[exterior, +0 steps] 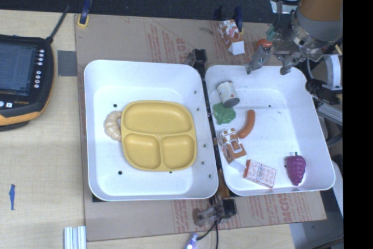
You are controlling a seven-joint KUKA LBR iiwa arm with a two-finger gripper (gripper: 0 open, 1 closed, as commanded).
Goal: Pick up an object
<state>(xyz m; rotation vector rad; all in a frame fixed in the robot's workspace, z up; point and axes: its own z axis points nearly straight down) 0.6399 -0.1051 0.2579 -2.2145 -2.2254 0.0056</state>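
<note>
My gripper [271, 65] hangs over the far edge of the right bin [291, 96] with its two fingers spread apart and nothing between them. Below it in the right bin lie a small tin can [227, 92], a green leafy piece [224, 113], an orange sausage [247, 123], a small red and white carton [232, 146], a flat red and white packet [259, 173] and a purple grape bunch [295, 168]. The can lies to the gripper's lower left.
The left bin [105, 84] holds a yellow divided tray [158, 134] with a beige pastry [112, 125] at its left side. A small carton [231, 34] stands on the cardboard behind the bins. A tablet controller [23, 76] lies at far left.
</note>
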